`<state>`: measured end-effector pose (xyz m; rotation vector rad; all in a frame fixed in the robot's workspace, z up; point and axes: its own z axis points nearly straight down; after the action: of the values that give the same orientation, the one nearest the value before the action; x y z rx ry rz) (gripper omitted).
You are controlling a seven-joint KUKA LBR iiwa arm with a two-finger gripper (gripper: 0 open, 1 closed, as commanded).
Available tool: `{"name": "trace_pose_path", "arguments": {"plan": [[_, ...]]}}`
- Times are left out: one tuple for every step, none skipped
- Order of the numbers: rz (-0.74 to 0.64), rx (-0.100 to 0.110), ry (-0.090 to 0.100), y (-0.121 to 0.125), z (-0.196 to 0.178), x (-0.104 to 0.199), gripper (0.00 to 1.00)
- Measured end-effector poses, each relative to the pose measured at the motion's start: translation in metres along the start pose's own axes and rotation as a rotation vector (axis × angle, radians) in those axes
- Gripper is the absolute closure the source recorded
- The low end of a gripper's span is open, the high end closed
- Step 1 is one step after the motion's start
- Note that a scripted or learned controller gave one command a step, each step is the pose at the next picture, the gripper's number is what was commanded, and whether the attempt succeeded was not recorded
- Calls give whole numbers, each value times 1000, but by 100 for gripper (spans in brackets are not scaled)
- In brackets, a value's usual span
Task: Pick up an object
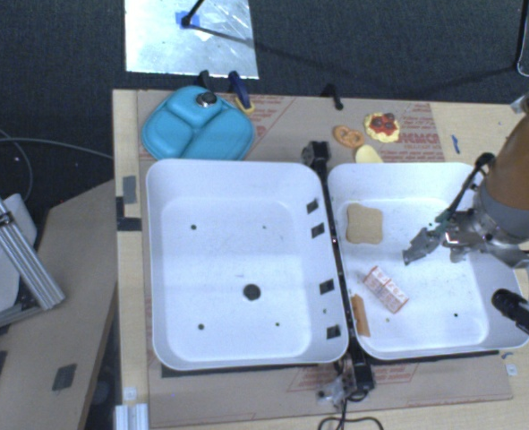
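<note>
A tan toast slice (364,224) lies flat in the right bin (479,330), near its far left corner. A small pink-and-white carton (385,290) lies nearer, with a thin orange stick (360,314) beside the left wall.

The arm (519,177) runs off the right edge, so its base is cut off. It also covers the right bin's (425,176) far right corner. Gripper (416,251) fingers are too small and blurry to read. The aluminium frame (13,249) is clipped at the left edge.
</note>
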<state>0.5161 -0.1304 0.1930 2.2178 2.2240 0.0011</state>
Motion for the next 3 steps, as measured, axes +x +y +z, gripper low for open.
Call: {"name": "trace_pose_path", "arguments": {"plan": [[-17, -4, 6, 23, -22, 166, 0], [-1, -9, 1, -30, -130, 143, 0], [11, -1, -3, -30, -108, 54, 0]]}}
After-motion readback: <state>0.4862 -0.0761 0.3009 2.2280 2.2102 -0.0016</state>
